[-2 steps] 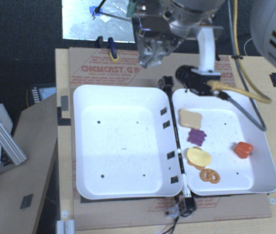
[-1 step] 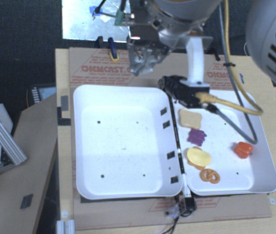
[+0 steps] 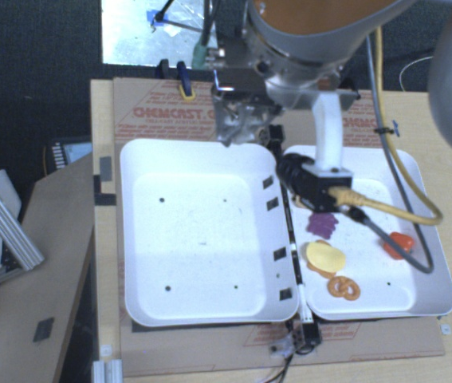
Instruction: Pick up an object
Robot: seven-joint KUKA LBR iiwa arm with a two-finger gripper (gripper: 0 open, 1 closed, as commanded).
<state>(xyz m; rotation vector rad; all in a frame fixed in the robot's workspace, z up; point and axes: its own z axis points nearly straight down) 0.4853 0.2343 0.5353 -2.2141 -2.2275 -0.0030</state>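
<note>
Beyond the right bin's (image 3: 435, 287) far-left corner, over the far rim of the neighbouring left bin (image 3: 132, 214), my gripper (image 3: 241, 130) hangs; whether it is spread or closed I cannot tell. Every object I might pick lies in the right bin, well apart from me. A purple lumpy piece (image 3: 321, 224) sits by that bin's left wall. A yellow rounded piece (image 3: 324, 257) lies just nearer the camera, then an orange pretzel-shaped ring (image 3: 343, 288) toward the bin's near edge. An orange-red piece (image 3: 398, 244) lies toward its right side.
</note>
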